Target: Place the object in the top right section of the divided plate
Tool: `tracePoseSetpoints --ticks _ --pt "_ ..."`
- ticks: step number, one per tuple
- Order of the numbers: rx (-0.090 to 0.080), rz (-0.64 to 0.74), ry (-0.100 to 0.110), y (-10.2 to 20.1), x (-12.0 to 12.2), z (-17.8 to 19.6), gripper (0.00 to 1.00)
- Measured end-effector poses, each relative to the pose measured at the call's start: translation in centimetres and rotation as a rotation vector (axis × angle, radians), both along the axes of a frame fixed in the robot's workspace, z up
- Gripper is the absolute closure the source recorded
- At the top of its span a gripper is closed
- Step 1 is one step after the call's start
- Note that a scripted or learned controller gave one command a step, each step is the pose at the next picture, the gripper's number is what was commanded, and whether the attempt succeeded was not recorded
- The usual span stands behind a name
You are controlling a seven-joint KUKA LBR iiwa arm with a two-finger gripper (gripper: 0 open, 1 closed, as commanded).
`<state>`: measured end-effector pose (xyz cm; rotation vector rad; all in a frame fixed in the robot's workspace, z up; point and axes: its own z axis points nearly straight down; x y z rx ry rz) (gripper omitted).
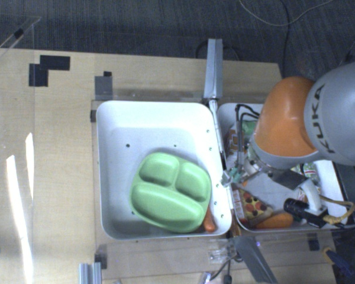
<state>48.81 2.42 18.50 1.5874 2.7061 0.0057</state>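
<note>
Colour rundown from us: the divided plate is a soft light green all over, plain, no pattern. The left bin is plain white, with a few tiny dark dots on its floor. At the plate's lower right edge we see a small orange thing. The right bin is white too. In it we spot a longer orange piece and a pack with red and yellow blobs on dark. The arm is grey with black lettering, and its band is bright orange. The bench is pale wood with black tape marks, and the floor is dark blue-grey.
</note>
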Motion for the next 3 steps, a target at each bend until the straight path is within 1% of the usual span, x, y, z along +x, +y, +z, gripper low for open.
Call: tracePoseSetpoints --ticks 1,2,3 --pt "-0.001 0.048 0.0 -1.4 3.2 2.7 1.0" --pt "-0.001 0.138 0.0 1.2 1.3 4.1 1.0" --pt "-0.001 0.011 0.0 -0.6 3.9 7.3 1.0"
